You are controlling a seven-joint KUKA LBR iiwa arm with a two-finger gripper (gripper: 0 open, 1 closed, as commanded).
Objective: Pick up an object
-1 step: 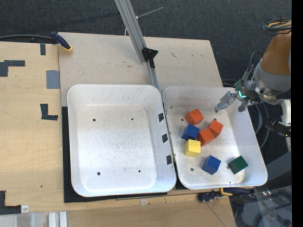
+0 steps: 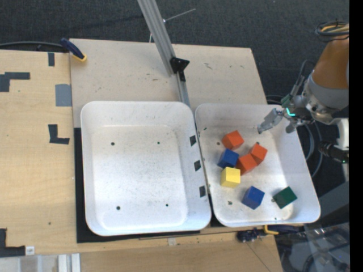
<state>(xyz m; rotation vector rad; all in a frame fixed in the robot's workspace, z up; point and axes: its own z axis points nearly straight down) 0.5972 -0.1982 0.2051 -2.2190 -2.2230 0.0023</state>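
1. The two-finger gripper [image 2: 278, 121] on the grey arm hangs over the right shallow white bin [image 2: 300, 205], at about one o'clock of it; its fingers look spread apart, with nothing between them.
2. Near the bin's centre sit an orange wooden cube [image 2: 232, 139], a blue cube [image 2: 228, 158], two more orange cubes [image 2: 253, 158] touching, and a yellow cube [image 2: 231, 177].
3. At five o'clock lie a second blue cube [image 2: 253, 197] and a dark green cube [image 2: 285, 197].
4. The left white bin [image 2: 88, 152] sits at nine o'clock of the right one.

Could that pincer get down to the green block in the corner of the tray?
Probably, but awkwardly. The pincer hangs over the same bin, nothing covering the green block, but it sits close to the bin's corner walls.
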